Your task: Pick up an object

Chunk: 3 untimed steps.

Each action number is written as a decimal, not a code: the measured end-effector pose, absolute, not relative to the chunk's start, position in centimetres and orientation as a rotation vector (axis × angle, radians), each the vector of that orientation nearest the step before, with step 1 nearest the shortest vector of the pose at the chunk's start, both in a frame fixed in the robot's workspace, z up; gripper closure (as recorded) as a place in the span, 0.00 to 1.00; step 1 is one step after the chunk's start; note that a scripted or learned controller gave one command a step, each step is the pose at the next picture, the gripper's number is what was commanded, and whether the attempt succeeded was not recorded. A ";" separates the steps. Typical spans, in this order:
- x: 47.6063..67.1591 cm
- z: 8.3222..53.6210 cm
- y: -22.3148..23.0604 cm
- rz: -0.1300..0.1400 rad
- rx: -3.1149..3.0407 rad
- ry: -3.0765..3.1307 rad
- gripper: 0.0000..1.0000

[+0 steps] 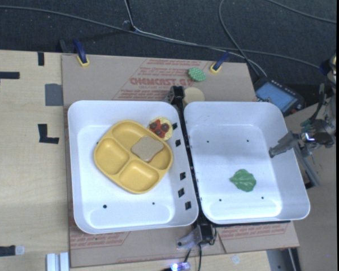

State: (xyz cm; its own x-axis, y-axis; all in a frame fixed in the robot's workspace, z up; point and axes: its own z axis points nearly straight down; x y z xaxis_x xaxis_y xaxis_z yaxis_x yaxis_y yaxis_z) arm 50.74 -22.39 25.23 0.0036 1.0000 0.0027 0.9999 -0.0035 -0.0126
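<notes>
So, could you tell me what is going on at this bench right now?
A robot arm is meant to pick something up from two white bins. Its gripper sits at the right edge of the right bin, with nothing visibly held. A green leafy piece lies in that bin. The left bin holds a yellow divided tray with a brown slice on it.
</notes>
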 end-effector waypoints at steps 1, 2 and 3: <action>51.0 25.9 -22.3 0.002 -2.220 -2.222 0.00; 50.7 21.5 -22.0 0.004 -2.218 -2.221 0.00; 51.4 15.7 -21.3 0.004 -2.216 -2.220 0.00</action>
State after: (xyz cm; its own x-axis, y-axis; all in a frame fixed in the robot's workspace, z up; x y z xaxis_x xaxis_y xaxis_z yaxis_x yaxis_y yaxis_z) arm 51.39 -21.30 15.67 -0.0018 1.0000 0.0016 1.0000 0.0018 -0.0056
